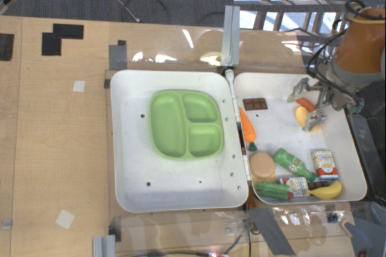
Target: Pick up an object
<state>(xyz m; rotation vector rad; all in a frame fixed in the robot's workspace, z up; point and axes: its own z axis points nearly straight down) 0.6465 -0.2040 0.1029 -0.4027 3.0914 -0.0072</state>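
My gripper [307,106] hangs over the upper right part of the right bin [274,90], below the orange band of the arm [360,47]. Its fingers [298,92] stand apart, open, on either side of a yellow fruit [301,116] with a red-orange piece [306,104] beside it. I cannot tell whether the fingers touch the fruit. Nothing is lifted off the bin floor.
The right bin also holds a brown chocolate bar [254,104], a carrot [247,125], a bun [262,165], a green bottle [292,163], a can [324,164], a banana [326,190] and a cucumber [272,190]. A green divided plate [185,124] lies in the left bin [129,189].
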